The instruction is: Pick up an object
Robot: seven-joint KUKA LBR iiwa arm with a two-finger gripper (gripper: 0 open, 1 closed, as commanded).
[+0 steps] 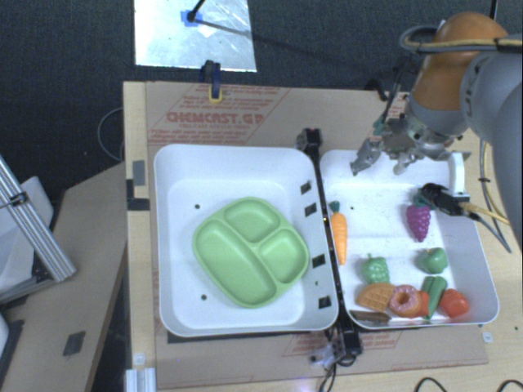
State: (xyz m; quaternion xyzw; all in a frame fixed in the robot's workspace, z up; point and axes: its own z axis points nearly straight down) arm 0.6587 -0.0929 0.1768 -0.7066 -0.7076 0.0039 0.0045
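Note:
My gripper point(382, 163) hangs over the back edge of the right bin point(368, 196), its two fingers spread open with nothing between them. Toy food lies in that bin. An orange carrot point(338, 233) rests along the left wall and a purple bunch of grapes point(418, 220) sits toward the right. Below the grapes is a green apple point(433, 260). A green vegetable point(376, 268), a waffle point(374, 296), a donut point(404, 300), a green cucumber point(433, 291) and a red tomato point(454, 303) crowd the front.
The left bin point(188, 186) holds a green divided plate point(249, 251). A black divider with clips point(319, 211) separates the bins. The back part of the right bin's floor is bare under the gripper.

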